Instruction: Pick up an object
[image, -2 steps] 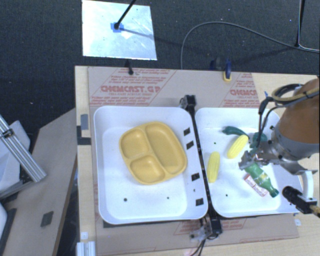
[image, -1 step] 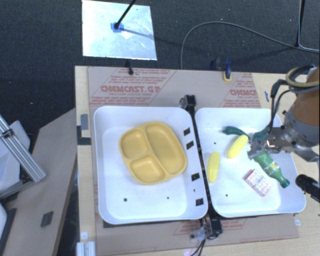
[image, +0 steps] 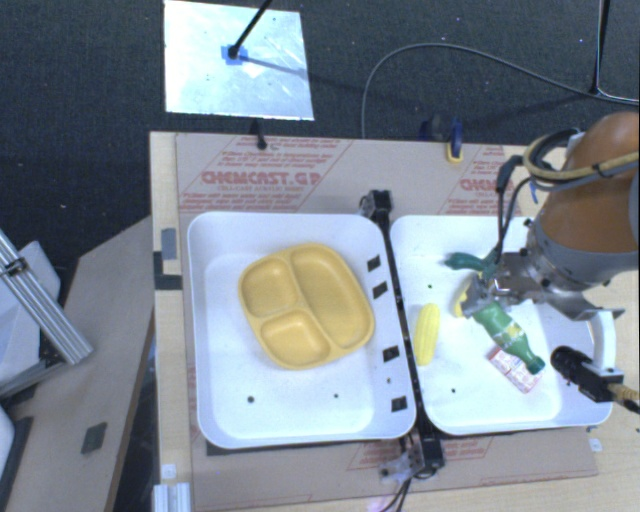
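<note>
Green bottle (image: 510, 336) beneath gripper (image: 484, 296), right bin (image: 450, 410).

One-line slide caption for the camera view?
Gripper over the right bin beside a green bottle and corn cob; yellow divided plate in the left bin.

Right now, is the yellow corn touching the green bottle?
Apart. The camera view shows bare white bin floor between the corn and the bottle, both in the right bin.
</note>
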